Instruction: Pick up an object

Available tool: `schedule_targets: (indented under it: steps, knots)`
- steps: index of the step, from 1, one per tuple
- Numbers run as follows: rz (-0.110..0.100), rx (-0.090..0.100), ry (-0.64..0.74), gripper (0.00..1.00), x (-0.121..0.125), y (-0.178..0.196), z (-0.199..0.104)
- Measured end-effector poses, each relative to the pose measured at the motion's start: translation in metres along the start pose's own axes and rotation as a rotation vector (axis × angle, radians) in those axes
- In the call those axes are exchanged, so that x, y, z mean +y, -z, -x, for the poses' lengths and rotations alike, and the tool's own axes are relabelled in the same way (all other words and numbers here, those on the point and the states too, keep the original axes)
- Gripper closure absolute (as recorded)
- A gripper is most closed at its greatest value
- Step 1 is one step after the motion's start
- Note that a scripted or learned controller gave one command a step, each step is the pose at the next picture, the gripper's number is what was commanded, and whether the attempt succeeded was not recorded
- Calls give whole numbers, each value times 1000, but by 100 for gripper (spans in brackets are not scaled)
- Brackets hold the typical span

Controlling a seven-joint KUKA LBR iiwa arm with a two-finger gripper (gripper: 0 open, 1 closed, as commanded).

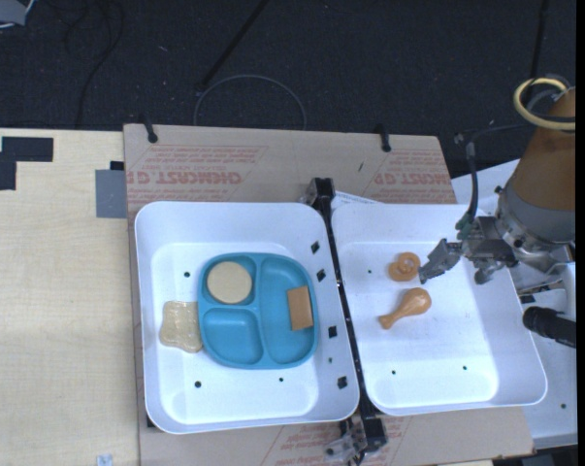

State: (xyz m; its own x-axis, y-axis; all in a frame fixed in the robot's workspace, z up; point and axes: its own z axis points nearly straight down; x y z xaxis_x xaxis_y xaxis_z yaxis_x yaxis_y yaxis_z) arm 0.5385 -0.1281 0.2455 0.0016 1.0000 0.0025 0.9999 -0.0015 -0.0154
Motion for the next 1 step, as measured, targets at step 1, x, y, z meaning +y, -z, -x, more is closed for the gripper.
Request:
schedule_targets:
  steps: [1]
  knots:
    - [12,-1,2,0,2,7,0]
